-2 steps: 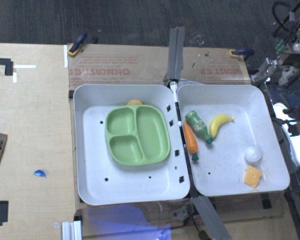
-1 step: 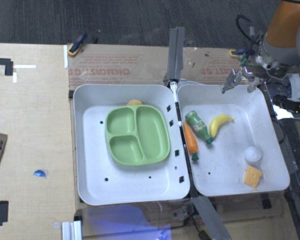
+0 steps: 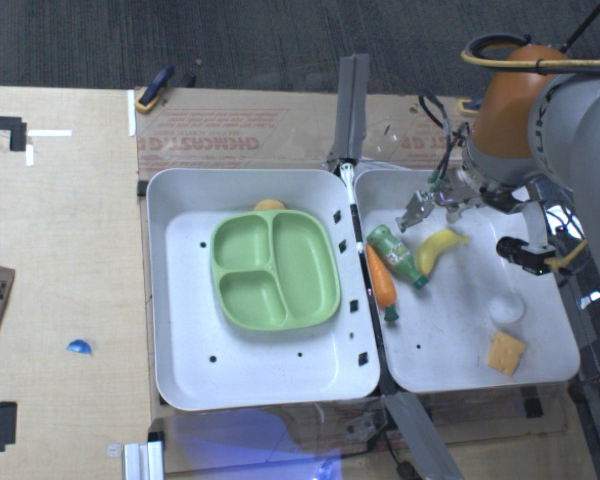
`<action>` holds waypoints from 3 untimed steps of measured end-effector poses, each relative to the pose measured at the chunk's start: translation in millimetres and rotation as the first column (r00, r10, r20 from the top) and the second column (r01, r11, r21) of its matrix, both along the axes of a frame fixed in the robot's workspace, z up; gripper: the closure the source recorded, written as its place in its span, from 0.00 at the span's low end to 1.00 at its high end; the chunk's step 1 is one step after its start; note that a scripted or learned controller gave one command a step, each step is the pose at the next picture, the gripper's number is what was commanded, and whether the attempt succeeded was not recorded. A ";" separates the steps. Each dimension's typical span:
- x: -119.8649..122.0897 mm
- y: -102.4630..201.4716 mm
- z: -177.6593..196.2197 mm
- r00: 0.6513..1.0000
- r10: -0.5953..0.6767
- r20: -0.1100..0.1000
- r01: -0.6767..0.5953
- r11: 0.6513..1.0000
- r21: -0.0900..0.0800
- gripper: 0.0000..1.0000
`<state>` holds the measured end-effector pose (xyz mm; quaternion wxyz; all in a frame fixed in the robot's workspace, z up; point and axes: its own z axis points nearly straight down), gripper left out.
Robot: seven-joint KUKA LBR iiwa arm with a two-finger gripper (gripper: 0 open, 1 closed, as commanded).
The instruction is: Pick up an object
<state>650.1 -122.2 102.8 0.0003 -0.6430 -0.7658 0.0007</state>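
Gripper (image 3: pixel 427 206) hovers at the banana's (image 3: pixel 437 249) 12 o'clock, finger state unclear to us; we should centre over its curve, descend straight, avoiding the bottle (image 3: pixel 396 254).

Dark carpet (image 3: pixel 180 18) behind a pale wood bench (image 3: pixel 60 268). Cardboard sheet (image 3: pixel 230 128) lies at the back edge. Blue clamp (image 3: pixel 156 85) at its corner, blue glow (image 3: pixel 250 443) below.

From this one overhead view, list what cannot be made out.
- Yellow object: mostly hidden behind the green plate; identity unclear.
- End effector: too small and cluttered with cables to tell whether it is open or shut.
- Pale round thing in the right bin: blends into the white floor; unidentifiable.
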 end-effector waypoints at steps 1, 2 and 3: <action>9.3 -14.8 69.4 1.000 0.010 0.003 -0.010 1.000 -0.001 0.00; -37.0 18.0 -10.6 0.998 0.056 0.001 -0.056 0.998 -0.004 0.00; -105.8 -0.9 -10.9 0.946 0.325 0.001 -0.325 0.946 0.001 0.00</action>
